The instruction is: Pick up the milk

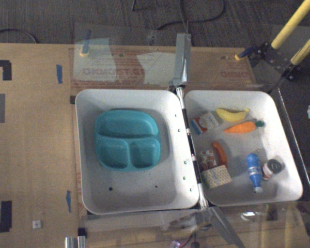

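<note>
Milk [207, 122]: small carton, white with red, lying tilted.

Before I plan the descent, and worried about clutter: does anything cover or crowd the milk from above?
Nothing visible lies over the milk carton. It sits close to the right bin's left wall, with the banana close on its other side.
</note>
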Controlling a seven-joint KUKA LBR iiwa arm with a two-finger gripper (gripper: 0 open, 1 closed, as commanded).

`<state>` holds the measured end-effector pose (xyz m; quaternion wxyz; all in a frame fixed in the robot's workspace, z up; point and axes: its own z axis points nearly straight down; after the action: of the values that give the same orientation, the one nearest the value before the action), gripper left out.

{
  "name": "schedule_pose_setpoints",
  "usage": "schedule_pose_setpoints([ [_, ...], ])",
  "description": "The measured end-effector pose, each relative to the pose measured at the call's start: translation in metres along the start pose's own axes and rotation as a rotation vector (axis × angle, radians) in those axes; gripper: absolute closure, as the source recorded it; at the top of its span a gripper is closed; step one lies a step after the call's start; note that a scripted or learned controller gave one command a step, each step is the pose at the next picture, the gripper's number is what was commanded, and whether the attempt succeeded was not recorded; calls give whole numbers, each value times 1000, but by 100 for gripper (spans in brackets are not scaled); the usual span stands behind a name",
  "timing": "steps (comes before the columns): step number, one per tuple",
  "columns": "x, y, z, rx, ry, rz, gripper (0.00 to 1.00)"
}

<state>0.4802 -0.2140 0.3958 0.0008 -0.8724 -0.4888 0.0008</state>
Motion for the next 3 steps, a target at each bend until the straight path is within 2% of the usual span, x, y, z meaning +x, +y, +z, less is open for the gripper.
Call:
schedule_pose_setpoints([
  [1, 0, 1, -11, -2, 0, 0, 100],
  [2, 0, 1, -10, -1, 0, 0, 0],
  [3, -1, 2, -20, -3, -1, 0, 100],
])
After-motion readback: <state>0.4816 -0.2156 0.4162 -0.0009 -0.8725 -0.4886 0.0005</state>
